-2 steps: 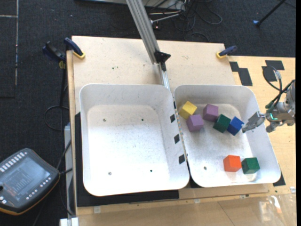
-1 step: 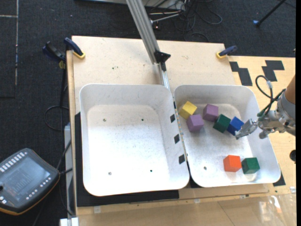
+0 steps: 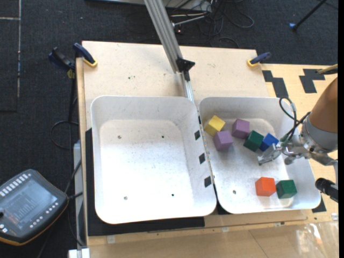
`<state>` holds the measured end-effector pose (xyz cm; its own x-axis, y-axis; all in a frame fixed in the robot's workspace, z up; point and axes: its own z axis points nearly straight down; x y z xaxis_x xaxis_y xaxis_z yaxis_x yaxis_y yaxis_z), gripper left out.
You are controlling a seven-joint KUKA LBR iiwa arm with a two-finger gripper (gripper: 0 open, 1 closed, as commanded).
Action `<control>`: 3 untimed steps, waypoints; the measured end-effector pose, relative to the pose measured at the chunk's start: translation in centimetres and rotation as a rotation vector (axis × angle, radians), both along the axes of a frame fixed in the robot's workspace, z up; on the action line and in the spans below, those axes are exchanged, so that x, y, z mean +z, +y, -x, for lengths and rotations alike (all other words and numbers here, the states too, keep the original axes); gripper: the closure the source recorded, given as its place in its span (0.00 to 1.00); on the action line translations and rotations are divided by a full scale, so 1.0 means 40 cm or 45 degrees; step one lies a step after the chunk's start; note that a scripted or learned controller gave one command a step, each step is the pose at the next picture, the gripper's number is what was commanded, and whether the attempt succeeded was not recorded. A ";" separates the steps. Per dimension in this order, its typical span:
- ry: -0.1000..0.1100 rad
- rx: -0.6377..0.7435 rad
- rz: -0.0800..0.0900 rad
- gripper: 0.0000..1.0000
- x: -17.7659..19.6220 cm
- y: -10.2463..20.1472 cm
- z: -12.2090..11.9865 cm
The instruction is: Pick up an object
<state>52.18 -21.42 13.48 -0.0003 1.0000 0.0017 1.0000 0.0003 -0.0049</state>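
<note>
Two shallow white bins are seen side by side on the bench, and every block lies in the right bin (image 3: 231, 200). The left bin (image 3: 107, 160) sits beside it, their rims touching.

The gripper (image 3: 269, 155) is lowered into the right part of the right bin, reached in from the right. Its fingers are too small and blurred to be read — how far they are spread cannot be told, and nothing can be made out between them.

A blue cube (image 3: 270, 141) is found just at the gripper's far side, apparently touching a dark green cube (image 3: 253, 141) to its left. Further left, two purple cubes (image 3: 241, 127) (image 3: 223, 140) and a yellow cube (image 3: 215, 124) are clustered. Near the front edge, an orange cube (image 3: 265, 186) and a green cube (image 3: 286, 188) are placed side by side — well apart from the gripper.
</note>
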 end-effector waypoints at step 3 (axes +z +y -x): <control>-0.013 0.002 0.006 1.00 0.035 -0.011 -0.009</control>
<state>52.53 -21.87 14.90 -0.0015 1.0000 -0.0030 1.0000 0.0015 0.0055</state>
